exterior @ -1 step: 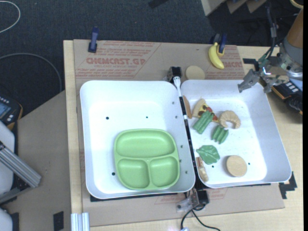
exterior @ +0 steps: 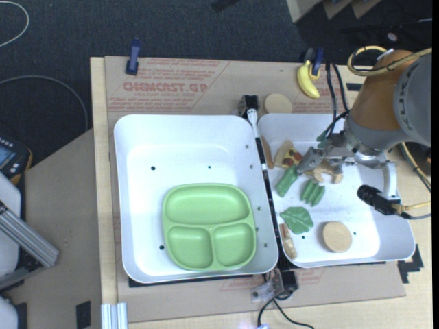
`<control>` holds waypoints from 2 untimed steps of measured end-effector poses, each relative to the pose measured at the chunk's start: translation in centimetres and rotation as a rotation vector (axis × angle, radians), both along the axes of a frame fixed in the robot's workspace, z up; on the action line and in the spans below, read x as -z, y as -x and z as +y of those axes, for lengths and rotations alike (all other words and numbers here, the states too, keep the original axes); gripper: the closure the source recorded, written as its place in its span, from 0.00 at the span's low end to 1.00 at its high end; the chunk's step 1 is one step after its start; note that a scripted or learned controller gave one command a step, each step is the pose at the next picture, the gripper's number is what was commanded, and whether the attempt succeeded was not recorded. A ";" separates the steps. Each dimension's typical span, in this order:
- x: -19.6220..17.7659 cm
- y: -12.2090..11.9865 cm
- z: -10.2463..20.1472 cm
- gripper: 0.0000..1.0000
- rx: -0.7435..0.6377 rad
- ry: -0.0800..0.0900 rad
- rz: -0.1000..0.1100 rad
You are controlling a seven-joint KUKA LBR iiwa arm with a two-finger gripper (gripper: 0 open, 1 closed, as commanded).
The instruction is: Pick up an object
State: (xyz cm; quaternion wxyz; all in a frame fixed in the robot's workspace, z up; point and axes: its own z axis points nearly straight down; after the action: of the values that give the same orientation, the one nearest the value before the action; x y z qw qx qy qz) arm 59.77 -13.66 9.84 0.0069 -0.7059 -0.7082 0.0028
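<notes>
Left bin [exterior: 137,204]: shallow white plastic, holding a smooth pale-green divided tray [exterior: 209,225]. Right bin [exterior: 394,242], beside it: small toy foods, with the grey arm's gripper [exterior: 322,162] low among them; whether it is open or closed cannot be told. Nearest item: a tan, lumpy piece [exterior: 328,176] just below the gripper, with a ribbed green pod [exterior: 313,194], lying slantwise, beyond it.

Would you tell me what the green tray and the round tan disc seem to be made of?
Green tray: probably moulded plastic, with a smooth, faintly glossy surface and rounded compartment edges. Round disc: possibly wood or toy plastic, tan and matte; the view leaves this open.
</notes>
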 end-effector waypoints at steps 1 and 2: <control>1.1 5.1 1.7 0.00 0.005 0.002 -0.006; -0.2 4.7 1.6 1.00 0.005 0.006 -0.016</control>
State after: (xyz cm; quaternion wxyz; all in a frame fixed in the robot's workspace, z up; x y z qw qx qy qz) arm 55.02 -12.10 10.01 -0.0012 -0.7076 -0.7067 -0.0007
